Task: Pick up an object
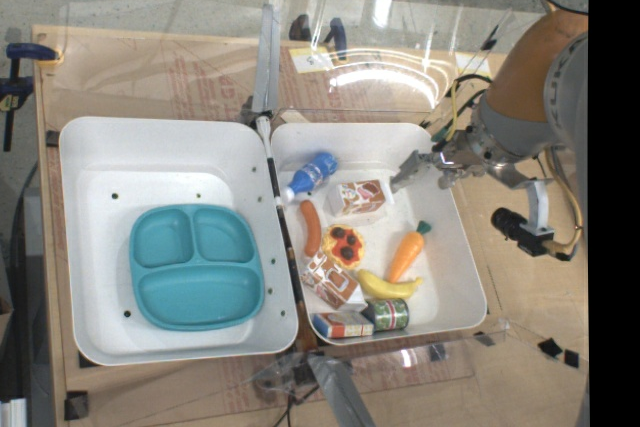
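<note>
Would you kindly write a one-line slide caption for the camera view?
KUKA arm's end effector hovers over the right bin of toy food; a teal divided plate sits in the left bin.

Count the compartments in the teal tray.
3. The teal tray lies in the left bin: two small compartments side by side at its far end, upper left and upper right, and one wide compartment along its near side.

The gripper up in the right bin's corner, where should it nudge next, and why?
Probably a short move down-left and lower, toward the small carton. The gripper sits above the right bin's upper area with nothing visibly held, and that carton is the nearest item, with the carrot and blue bottle a little farther off.
</note>
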Robot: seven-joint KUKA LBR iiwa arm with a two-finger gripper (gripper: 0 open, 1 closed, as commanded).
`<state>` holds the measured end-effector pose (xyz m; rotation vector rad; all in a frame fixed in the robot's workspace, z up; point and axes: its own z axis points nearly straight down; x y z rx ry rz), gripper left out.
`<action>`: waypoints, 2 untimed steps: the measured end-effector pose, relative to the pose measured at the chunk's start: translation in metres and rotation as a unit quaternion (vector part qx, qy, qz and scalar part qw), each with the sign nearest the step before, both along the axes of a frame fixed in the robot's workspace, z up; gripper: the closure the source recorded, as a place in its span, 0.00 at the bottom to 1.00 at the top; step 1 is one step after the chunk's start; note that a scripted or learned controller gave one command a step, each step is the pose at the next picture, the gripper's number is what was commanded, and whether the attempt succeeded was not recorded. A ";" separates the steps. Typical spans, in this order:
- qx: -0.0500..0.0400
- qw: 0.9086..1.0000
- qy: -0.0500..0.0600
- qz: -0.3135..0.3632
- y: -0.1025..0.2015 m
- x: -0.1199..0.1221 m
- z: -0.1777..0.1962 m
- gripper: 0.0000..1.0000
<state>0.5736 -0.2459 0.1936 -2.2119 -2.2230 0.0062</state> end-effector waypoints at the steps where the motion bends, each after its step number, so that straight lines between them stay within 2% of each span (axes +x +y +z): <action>1: 0.000 1.000 0.000 0.012 -0.015 -0.023 -0.103 0.00; 2: 0.000 0.997 -0.001 0.071 0.035 0.044 -0.109 0.00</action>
